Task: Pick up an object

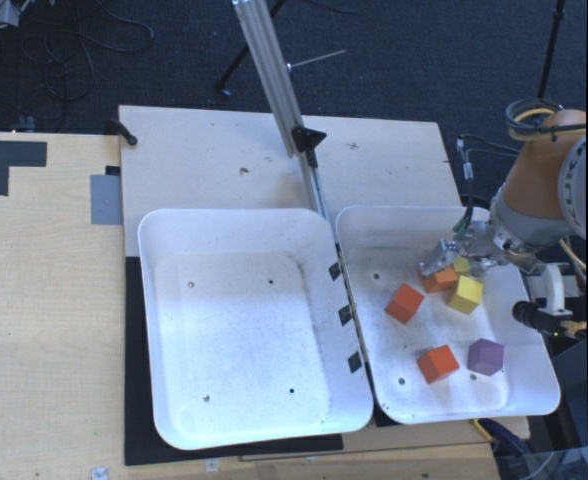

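Note:
My gripper is low in the right bin, near its upper middle, reaching in from the right. Just under and beside it lie a small orange block and a small yellow piece; whether the gripper touches them is unclear. A larger yellow cube sits right below these. An orange cube lies to the lower left of the gripper. Nearer the front of the bin rest another orange cube and a purple cube.
The left bin sits beside the right one, with a black-clipped divider edge between them. A slanted aluminium rail rises behind the bins. The arm's orange band and grey body stand over the right bin's far right edge.

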Robot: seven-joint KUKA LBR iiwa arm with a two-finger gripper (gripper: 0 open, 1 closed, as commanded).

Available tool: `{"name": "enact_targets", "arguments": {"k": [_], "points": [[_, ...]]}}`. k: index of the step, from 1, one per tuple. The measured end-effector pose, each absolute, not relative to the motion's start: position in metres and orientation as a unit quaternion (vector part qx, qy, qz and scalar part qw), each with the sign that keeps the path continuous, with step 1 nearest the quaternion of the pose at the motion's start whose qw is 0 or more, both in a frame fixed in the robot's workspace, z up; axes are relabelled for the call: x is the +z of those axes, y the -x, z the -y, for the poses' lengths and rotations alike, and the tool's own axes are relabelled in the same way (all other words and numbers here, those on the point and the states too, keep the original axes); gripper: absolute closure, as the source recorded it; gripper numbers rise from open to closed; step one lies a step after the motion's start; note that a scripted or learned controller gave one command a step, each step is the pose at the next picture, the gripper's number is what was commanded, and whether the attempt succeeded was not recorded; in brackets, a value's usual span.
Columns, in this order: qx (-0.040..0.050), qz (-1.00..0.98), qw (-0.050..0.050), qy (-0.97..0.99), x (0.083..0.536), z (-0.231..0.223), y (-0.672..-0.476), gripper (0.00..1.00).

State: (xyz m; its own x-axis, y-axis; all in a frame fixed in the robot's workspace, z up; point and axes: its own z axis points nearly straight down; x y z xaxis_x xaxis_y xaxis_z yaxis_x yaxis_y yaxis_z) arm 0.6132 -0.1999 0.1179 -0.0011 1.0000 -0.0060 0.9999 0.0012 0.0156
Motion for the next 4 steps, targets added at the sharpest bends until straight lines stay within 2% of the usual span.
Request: {"name": "enact_targets", "arguments": {"k": [2,4], "points": [[0.0061,-0.707,0.014,-0.707,0.110,0.184,-0.640,0.00],[0.0056,-0.708,0.016,-0.706,0.108,0.177,-0.631,0.00]]}}
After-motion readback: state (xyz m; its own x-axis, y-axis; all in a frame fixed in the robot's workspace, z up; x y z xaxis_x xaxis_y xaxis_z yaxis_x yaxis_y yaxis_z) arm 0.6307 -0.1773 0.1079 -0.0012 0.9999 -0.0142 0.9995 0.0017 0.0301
